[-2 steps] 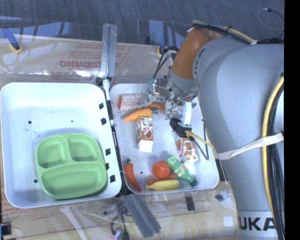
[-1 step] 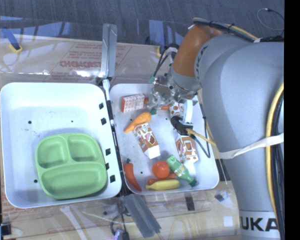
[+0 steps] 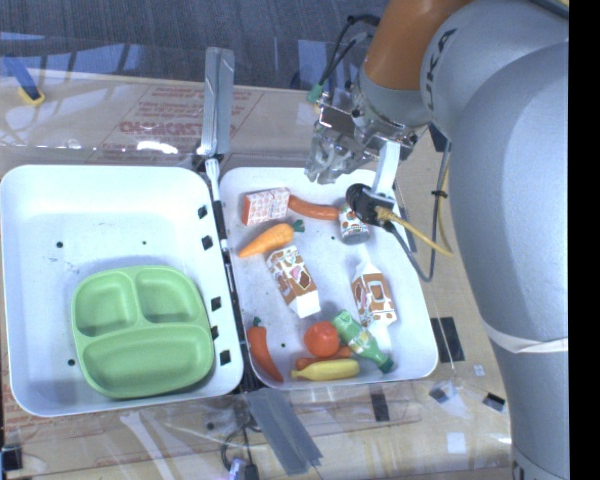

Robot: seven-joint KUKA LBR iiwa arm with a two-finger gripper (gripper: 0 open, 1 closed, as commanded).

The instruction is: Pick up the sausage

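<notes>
Apparently, sausage (image 3: 313, 208): thin orange-red toy link near the back wall of the right bin (image 3: 420, 303), between small red carton (image 3: 265, 206) and can (image 3: 353, 226).
Handling: likely light, stiff, smooth plastic; prone to rolling.
Grip point: across the middle, short axis.
Hand (image 3: 325, 163): above back rim; finger state impossible to tell.

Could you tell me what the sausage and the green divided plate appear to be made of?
The sausage looks like smooth moulded plastic toy food: uniform orange-red with a slight sheen, though the view is too coarse to be sure. The green plate seems matte plastic, judging by its even colour and soft rounded compartment edges.
</notes>
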